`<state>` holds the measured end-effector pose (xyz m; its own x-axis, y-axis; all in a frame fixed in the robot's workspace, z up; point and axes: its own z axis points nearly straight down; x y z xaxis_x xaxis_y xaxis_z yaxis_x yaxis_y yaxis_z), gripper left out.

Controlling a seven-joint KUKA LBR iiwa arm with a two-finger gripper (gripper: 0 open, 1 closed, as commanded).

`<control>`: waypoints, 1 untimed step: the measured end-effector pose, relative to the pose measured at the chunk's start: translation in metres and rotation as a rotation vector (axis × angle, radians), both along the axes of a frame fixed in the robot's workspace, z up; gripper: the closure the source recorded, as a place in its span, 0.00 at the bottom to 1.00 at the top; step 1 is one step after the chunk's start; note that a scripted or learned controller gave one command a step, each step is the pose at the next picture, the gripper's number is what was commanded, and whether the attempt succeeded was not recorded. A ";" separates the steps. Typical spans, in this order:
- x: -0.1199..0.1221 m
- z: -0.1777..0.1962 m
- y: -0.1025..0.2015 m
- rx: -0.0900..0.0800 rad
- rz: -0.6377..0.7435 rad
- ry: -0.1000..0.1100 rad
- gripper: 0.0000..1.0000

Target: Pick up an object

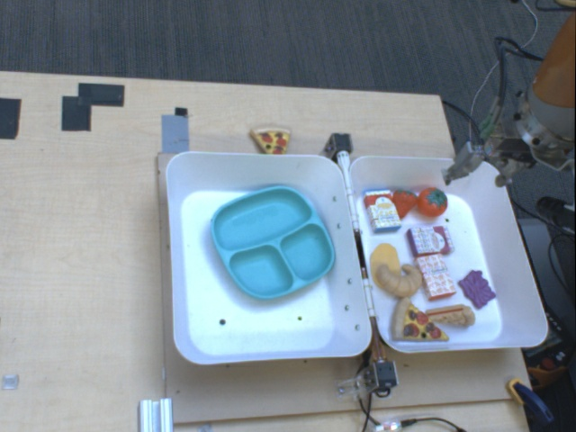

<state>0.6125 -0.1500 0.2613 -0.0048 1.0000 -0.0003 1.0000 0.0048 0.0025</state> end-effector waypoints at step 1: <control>-0.030 -0.175 0.000 0.000 -0.002 -0.002 0.00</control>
<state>0.5825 -0.1501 0.0862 -0.0029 1.0000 -0.0004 1.0000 0.0029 0.0049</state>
